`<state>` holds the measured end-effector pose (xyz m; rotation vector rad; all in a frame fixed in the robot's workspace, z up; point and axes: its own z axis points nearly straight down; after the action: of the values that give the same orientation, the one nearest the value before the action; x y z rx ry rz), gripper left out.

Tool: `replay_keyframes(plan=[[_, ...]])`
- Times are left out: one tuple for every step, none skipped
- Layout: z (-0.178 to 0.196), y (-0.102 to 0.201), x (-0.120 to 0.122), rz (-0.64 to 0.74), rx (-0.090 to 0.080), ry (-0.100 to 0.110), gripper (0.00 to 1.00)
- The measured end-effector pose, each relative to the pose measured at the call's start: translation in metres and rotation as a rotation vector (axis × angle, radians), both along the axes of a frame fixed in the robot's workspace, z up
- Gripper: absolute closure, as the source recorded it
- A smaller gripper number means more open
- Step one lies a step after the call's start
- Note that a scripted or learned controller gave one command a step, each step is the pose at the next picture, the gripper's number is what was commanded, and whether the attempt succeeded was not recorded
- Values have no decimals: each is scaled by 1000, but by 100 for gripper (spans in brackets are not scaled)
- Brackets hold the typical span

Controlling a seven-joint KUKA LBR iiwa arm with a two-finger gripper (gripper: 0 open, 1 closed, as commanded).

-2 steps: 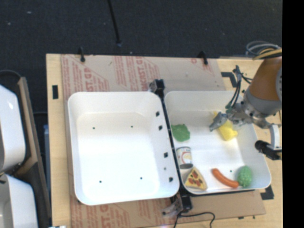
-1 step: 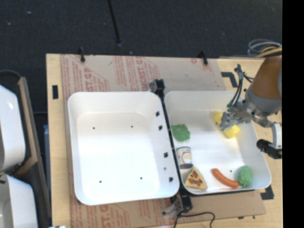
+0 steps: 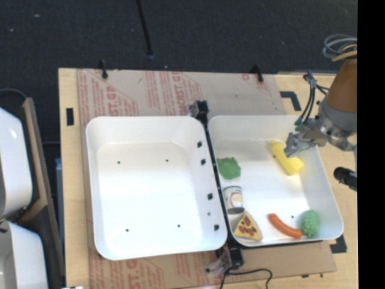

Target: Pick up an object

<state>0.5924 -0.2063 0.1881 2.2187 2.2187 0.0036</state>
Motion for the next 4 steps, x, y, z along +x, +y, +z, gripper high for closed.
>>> replay_keyframes(plan=[[41,-1,1,0,0,0,100],[34,46,3,3,1,4,100],[48,93,7,3,2,3,100],[48,144,1,4,2,3,100]])
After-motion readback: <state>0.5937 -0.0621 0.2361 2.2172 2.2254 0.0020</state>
